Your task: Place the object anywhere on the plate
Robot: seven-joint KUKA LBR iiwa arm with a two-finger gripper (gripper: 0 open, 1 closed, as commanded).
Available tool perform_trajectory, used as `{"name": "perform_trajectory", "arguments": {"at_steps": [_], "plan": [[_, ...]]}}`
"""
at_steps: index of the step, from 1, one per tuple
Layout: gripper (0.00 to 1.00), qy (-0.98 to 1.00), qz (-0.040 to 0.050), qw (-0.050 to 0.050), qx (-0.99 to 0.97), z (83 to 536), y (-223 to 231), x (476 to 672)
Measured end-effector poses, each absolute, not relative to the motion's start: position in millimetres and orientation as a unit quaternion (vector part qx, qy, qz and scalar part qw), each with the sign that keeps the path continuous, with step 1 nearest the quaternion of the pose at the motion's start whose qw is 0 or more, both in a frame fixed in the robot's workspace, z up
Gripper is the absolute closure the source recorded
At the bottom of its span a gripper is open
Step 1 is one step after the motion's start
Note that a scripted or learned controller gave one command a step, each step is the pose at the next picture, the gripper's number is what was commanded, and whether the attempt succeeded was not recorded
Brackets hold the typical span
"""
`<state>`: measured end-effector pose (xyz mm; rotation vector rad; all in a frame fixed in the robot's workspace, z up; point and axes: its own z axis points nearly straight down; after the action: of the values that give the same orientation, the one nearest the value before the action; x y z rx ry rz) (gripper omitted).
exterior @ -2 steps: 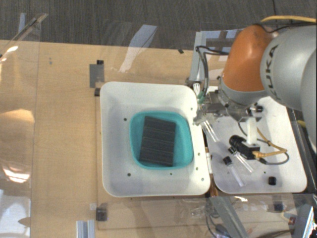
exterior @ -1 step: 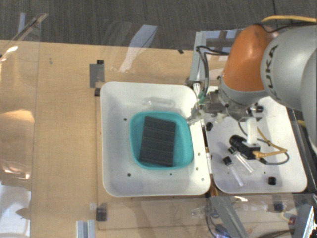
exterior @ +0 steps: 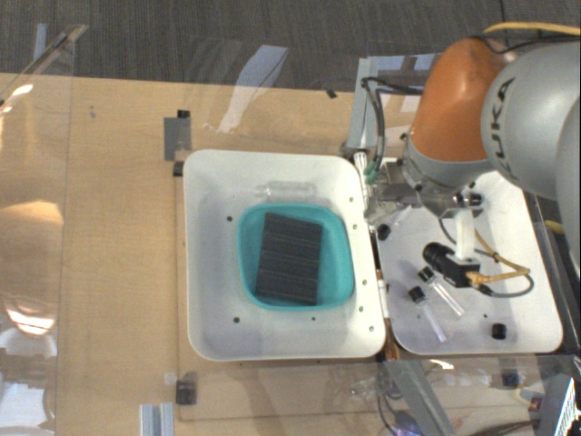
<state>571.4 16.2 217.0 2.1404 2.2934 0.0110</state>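
Observation:
A dark grey ribbed block (exterior: 290, 259) lies flat on the teal plate (exterior: 339, 280), which sits in the middle of the left bin (exterior: 209, 271). My gripper (exterior: 445, 314) hangs over the right bin (exterior: 526, 307), well to the right of the plate. Its two pale fingers (exterior: 451, 302) stand apart and open, with nothing between them. The grey arm with its orange band (exterior: 454, 107) covers the upper part of the right bin.
Two small black pieces (exterior: 416, 293) (exterior: 497, 331) lie on the right bin's floor near the gripper. A yellow cable (exterior: 508, 275) loops off the wrist. A raised divider (exterior: 374, 252) separates the bins. A clear plastic piece (exterior: 289, 190) rests behind the plate.

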Motion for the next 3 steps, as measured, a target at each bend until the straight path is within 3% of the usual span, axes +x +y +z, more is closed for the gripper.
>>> {"name": "perform_trajectory", "arguments": {"at_steps": [1, 2, 3], "plan": [[1.0, 0.782, 0.0018, 0.001, 0.623, 185, 63, 582.3], [0.0, 0.782, 0.0018, 0.001, 0.624, 185, 63, 582.4], [0.0, 0.786, 0.0038, 0.004, 0.618, 313, 29, 556.7]]}}
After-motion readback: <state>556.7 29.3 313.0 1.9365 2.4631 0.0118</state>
